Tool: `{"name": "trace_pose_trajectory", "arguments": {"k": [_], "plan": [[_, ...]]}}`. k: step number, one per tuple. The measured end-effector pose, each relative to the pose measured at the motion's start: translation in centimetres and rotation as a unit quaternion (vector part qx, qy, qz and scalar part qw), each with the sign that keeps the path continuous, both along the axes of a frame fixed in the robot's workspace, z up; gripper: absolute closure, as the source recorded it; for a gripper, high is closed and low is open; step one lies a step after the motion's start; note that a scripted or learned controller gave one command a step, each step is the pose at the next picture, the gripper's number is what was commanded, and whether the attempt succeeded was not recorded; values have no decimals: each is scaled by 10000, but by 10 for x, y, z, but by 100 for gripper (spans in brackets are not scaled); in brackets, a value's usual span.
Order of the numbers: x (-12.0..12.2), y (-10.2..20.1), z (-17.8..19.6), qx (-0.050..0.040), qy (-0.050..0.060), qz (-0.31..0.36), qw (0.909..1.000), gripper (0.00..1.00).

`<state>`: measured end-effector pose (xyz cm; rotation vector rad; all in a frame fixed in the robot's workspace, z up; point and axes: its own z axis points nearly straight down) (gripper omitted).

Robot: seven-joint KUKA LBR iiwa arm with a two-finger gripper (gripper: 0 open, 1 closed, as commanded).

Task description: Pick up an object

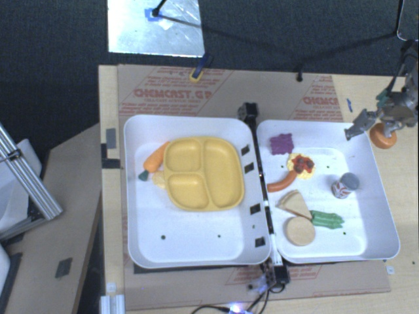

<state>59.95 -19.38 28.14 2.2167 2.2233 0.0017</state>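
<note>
While gripper hangs at right bin's far corner: approach step, nothing seen held;
Grip: cannot tell;
Objects: can, sausage lie in that bin;
Next: move over one, descend, close.

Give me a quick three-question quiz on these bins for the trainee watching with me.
1. True or false: the yellow tray lies in the right bin.
2. Which item lies nearest the gripper? A) purple piece B) carrot C) round cracker
3. Fill in: the small can lies in the ____ bin.

Key: 1 false, the tray is in the left bin. 2 A. 3 right.
</note>
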Motion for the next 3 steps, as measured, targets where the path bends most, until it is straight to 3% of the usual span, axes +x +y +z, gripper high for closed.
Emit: {"name": "trace_pose_trajectory", "arguments": {"k": [3], "plan": [[25,-1,-156,4,13,13,10000,0]]}}
